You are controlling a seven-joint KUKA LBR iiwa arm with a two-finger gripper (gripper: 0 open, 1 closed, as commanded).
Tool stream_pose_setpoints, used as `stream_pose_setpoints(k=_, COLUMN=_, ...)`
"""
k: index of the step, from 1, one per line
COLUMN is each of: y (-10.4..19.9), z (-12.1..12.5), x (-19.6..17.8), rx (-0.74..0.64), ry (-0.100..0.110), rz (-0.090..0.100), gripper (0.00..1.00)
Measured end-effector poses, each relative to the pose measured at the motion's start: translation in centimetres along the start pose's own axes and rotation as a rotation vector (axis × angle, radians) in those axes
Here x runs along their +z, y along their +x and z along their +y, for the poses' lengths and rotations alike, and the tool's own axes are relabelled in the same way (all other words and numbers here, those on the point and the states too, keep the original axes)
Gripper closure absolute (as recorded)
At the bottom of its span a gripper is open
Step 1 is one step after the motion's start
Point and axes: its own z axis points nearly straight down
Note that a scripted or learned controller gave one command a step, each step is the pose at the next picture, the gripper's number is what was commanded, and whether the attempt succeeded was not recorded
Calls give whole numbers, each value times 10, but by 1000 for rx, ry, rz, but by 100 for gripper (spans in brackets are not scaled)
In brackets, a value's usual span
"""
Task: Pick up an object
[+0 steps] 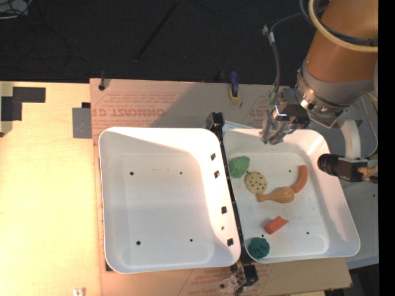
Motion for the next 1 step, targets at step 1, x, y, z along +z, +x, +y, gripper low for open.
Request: stream_pose_setpoints(k=1, y=-41, z=-34, x=84, rx=7, ry=23, rz=-1, gripper=100)
